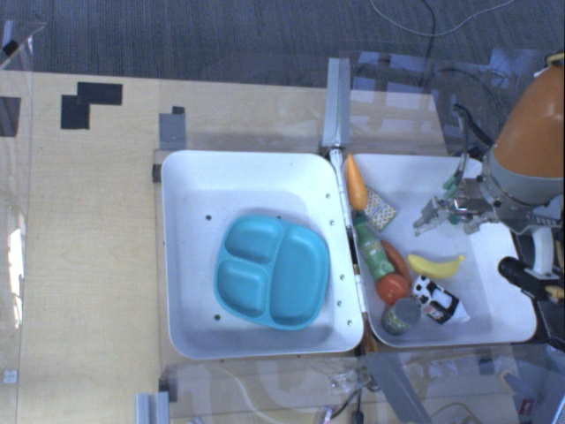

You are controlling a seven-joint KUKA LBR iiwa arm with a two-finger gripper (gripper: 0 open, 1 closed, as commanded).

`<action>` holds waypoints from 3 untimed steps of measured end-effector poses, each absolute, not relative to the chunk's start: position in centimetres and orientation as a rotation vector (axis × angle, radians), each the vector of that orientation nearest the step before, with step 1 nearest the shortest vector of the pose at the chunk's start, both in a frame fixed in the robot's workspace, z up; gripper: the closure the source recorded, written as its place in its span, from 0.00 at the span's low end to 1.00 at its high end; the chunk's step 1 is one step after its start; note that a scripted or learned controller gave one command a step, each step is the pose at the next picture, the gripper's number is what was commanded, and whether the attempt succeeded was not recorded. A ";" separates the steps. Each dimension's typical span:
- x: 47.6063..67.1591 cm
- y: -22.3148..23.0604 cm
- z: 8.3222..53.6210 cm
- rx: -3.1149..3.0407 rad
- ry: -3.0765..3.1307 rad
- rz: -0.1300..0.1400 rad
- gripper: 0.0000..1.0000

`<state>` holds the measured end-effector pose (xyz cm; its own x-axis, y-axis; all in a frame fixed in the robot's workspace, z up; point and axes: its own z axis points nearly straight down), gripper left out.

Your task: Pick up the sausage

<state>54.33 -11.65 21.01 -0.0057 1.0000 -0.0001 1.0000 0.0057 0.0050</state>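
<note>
Camera view from above shows the sausage (396,261) as a short red-orange piece, lying at a slant in the right bin (521,329), close to the wall that this bin shares with the left bin. It lies between a green vegetable (372,251) and a yellow banana (435,264), and its lower end is just beside a red tomato (393,288). Near them are a grey round can (396,318), a black and white toy cow (436,299), an orange carrot (355,184) along the dividing wall, and a small checked packet (380,208).

The claw (430,217) hangs over the middle of the right bin, apart from the sausage; its thin fingers look spread and nothing is between them.

The left bin (185,237) holds a blue divided plate (273,271). Both bins stand on a light wooden bench (88,237) with black marks (91,102) near its far left corner. Behind the far edge is a dark carpet floor (221,25) with a thin cable (415,7).

The things crowd the left side of the right bin; its far right part is open white surface.
</note>
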 end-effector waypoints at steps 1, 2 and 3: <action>56.5 -9.8 10.4 1.823 2.539 0.005 0.00; 56.8 -9.6 11.5 1.817 2.540 0.012 1.00; 60.4 -0.6 27.4 1.583 2.697 0.013 1.00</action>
